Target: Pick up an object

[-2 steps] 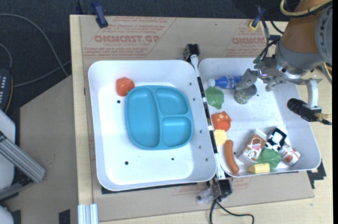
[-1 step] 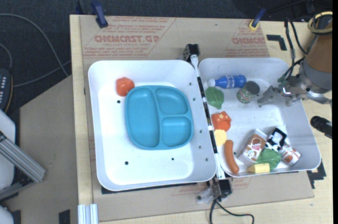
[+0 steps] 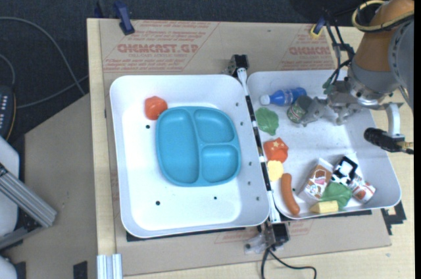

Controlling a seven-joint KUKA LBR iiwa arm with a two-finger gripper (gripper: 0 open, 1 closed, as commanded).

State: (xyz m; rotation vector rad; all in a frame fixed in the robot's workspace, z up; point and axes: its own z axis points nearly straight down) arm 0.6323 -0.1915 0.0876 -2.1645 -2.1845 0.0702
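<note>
Gripper (image 3: 329,108) hung low over far part of right bin (image 3: 388,169); whether open or closed, cannot tell. Small dark can (image 3: 300,110) lay just left of it, looking the nearest candidate; blue bottle (image 3: 284,97) beyond, long axis left-right. Left bin (image 3: 131,139) held blue divided tray (image 3: 197,145) and orange ball (image 3: 155,106).

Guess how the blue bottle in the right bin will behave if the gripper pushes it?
The blue bottle lies on its side against the far wall of the right bin, so it will probably roll rather than slide. It looks like small plastic, likely light. Its rounded body may slip from a two-finger pinch.
</note>
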